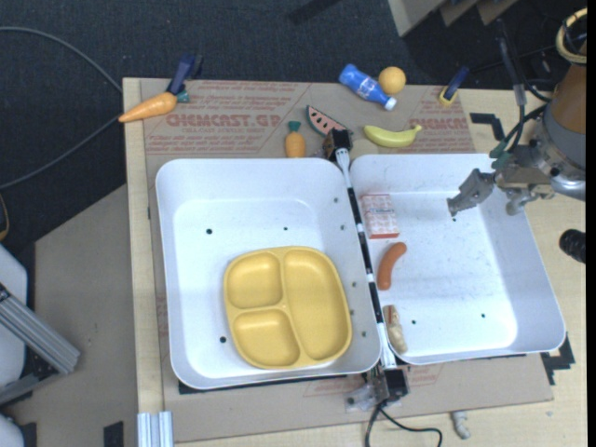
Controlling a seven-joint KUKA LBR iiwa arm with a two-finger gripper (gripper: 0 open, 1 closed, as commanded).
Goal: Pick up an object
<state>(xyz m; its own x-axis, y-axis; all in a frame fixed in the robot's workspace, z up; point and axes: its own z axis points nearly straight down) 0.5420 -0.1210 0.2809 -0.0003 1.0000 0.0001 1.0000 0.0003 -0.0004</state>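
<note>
Two shallow white bins are seen side by side on a surface (140,250) from above. The left bin (186,203) holds a yellow plate (287,305) with three compartments, all bare. The right bin (503,287) holds three small things along its left wall: a red-and-white packet (379,215) at the far end, a toy sausage (391,263) just nearer than it, and a pale brownish piece (396,329) at the near end, too small to be named. The sausage is judged the likeliest pick: it looks light, stiff and smooth, so it may roll or slip, and it is best taken across its narrow middle. The packet lies flat and would be hard to get under. The hand (466,198) is seen over the far right part of the right bin, well apart from the sausage, with nothing in it; whether it is apart or together cannot be told. Toy fruit and a carrot (149,108) lie on the cardboard beyond the bins.
</note>
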